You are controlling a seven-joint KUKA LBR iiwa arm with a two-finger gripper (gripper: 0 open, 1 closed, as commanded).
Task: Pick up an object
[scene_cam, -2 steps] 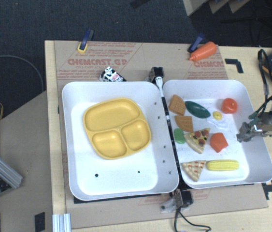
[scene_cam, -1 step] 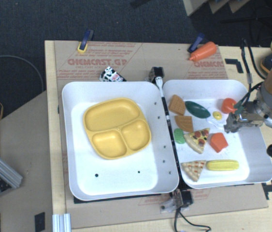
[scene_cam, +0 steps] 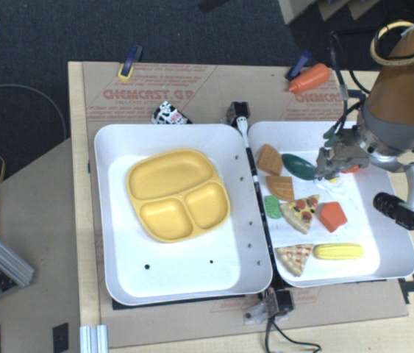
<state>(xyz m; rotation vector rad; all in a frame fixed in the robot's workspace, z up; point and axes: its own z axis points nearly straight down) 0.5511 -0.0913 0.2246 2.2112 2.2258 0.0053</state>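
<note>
We see the gripper [scene_cam: 329, 166] low over the right bin [scene_cam: 390, 267], just beside the dark green oval piece [scene_cam: 299, 166], though we cannot tell how it is set or whether it has anything. The candidates all lie in this bin: a brown waffle-like piece [scene_cam: 268, 158], two pizza slices [scene_cam: 300, 213], a red block [scene_cam: 332, 216], a corn cob [scene_cam: 338, 251]. We judge them to be light, rigid plastic toy food, smooth and likely to slip. The green piece looks rounded, so we would close across its narrow width near the middle; the red block offers flatter sides. The left bin [scene_cam: 111, 219] holds a yellow divided tray [scene_cam: 177, 194].
</note>
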